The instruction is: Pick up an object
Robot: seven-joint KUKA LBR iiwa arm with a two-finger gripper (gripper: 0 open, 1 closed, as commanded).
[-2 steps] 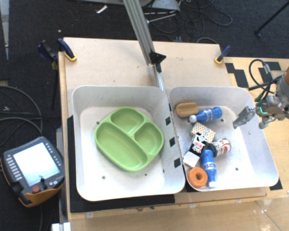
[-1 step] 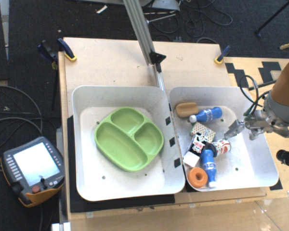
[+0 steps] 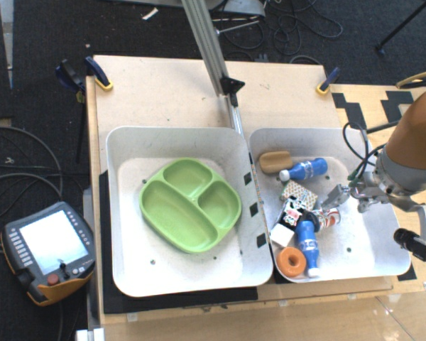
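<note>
Orange ring (image 3: 292,261) touches blue bottle (image 3: 308,243); gripper (image 3: 332,206) beside it.

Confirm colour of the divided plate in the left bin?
Light green plate, plain, no pattern; clearest in the camera view.

Arm (image 3: 412,148) cut off by the right edge, most of its length out of frame. Gripper (image 3: 335,199) too small and cluttered to tell whether open or closed. Small patterned items (image 3: 297,203) beneath it too jumbled to identify. Pendant (image 3: 48,251) partly hidden behind the bench edge
</note>
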